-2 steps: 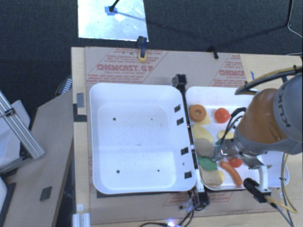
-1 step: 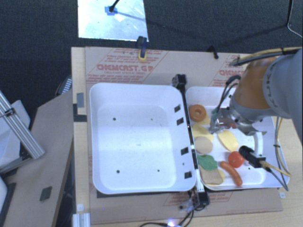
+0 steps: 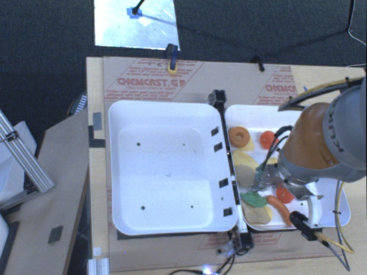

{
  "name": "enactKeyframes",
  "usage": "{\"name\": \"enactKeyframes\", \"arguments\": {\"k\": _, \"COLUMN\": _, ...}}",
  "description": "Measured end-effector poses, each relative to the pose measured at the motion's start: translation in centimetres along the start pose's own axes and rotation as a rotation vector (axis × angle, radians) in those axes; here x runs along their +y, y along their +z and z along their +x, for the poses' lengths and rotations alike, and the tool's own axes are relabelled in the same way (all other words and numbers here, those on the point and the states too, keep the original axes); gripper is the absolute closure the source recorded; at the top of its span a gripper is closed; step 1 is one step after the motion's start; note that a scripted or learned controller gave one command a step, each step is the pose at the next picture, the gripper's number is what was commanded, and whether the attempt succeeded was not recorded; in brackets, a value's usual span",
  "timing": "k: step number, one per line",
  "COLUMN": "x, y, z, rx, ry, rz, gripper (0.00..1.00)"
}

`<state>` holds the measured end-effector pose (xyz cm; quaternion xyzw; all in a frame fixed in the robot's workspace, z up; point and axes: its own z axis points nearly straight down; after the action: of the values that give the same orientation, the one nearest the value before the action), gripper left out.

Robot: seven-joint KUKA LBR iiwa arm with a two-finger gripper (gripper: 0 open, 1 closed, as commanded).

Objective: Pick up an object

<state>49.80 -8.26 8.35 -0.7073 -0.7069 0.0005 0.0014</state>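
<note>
White right bin (image 3: 252,112) holds a doughnut (image 3: 239,136), tomato (image 3: 267,138), carrot (image 3: 279,208) and green leaf (image 3: 253,199); gripper (image 3: 261,180) hovers there, grip unclear.

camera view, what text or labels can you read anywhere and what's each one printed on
"CHEMCAST GP" in red, on the brown protective sheet behind the left bin; the last letters are blurred, so GP is my best reading.
"CHEMCAST" again in red, on the same sheet behind the right bin, partly cut off by the arm.
Faint red print on the sheet along the bench's front edge, below the bins: too blurred to read.
</note>
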Motion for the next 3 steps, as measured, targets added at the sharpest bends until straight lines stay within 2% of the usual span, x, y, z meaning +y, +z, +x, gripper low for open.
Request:
{"name": "enactKeyframes", "arguments": {"k": 1, "x": 4.3, "y": -4.8, "z": -0.1, "rx": -0.003, "ry": -0.006, "rz": -0.011, "gripper": 1.0}}
{"name": "enactKeyframes", "arguments": {"k": 2, "x": 1.6, "y": 0.0, "z": 0.0, "rx": -0.001, "ry": -0.001, "rz": -0.003, "gripper": 1.0}}
{"name": "enactKeyframes", "arguments": {"k": 3, "x": 9.9, "y": -1.7, "z": -1.9, "rx": -0.004, "ry": -0.006, "rz": -0.013, "gripper": 1.0}}
